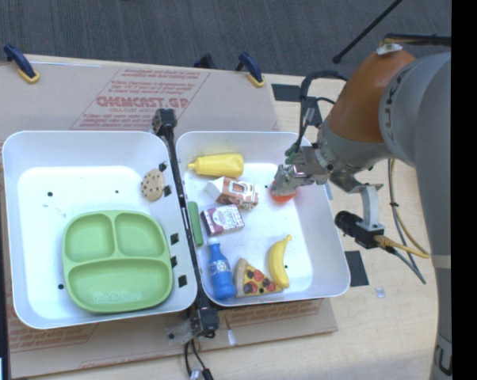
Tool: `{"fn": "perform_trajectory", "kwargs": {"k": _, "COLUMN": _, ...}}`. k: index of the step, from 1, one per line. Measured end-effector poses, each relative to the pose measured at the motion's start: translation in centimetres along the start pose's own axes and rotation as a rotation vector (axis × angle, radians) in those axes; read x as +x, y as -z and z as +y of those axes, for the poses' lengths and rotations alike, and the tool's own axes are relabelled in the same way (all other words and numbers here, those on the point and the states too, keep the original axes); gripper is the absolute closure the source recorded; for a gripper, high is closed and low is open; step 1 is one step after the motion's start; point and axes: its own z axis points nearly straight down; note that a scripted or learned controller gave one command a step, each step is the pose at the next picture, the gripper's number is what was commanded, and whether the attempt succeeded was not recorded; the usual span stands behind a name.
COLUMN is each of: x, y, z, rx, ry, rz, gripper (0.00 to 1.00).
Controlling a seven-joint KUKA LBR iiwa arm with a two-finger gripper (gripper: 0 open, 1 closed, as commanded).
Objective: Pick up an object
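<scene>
One orange object [284,197] under gripper [286,182]

Dark grey carpet floor [223,14], light wooden bench [381,307], cardboard sheet [143,93]

You see a thick grey arm [417,125] with a rounded orange band [367,93], black cables looping alongside, and a small metal claw [288,179].

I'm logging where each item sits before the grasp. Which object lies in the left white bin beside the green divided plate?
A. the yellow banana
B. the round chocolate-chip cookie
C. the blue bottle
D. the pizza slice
B: the round chocolate-chip cookie lies in the left white bin, just above the green divided plate, near the divider.
</scene>
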Motion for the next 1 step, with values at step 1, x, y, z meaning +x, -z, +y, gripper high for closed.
{"fn": "perform_trajectory", "kwargs": {"k": 1, "x": 0.02, "y": 0.01, "z": 0.01, "rx": 0.0, "ry": 0.0, "rz": 0.0, "gripper": 0.0}}
